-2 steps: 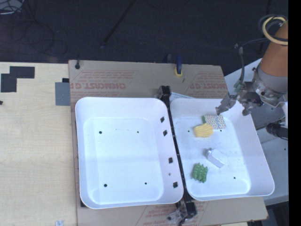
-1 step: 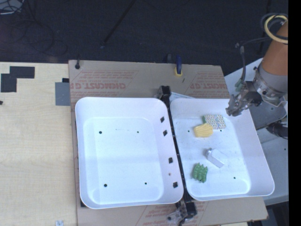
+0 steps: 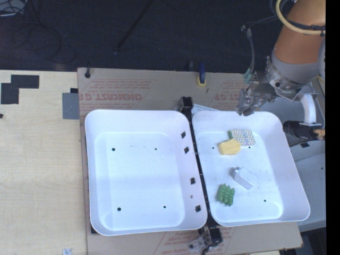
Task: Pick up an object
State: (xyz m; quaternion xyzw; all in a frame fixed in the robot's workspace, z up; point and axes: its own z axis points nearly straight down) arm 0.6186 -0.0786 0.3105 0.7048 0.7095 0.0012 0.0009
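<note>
A grey KUKA arm [image 3: 297, 41] with an orange band hangs its jaws [image 3: 248, 106] above the far rim of the right bin [image 3: 289, 163], clear of everything inside; whether the jaws are open or shut cannot be told from this angle, and nothing is seen between them; in the right bin, a yellow ridged piece [image 3: 229, 147] lies touching a speckled pad [image 3: 243, 137] near the far side; a small grey block [image 3: 242, 178] sits near the bin's middle; a green knobbly toy [image 3: 226, 194] lies just toward the near rim; the left bin [image 3: 98, 169] adjoins it on the table [image 3: 37, 169].
</note>
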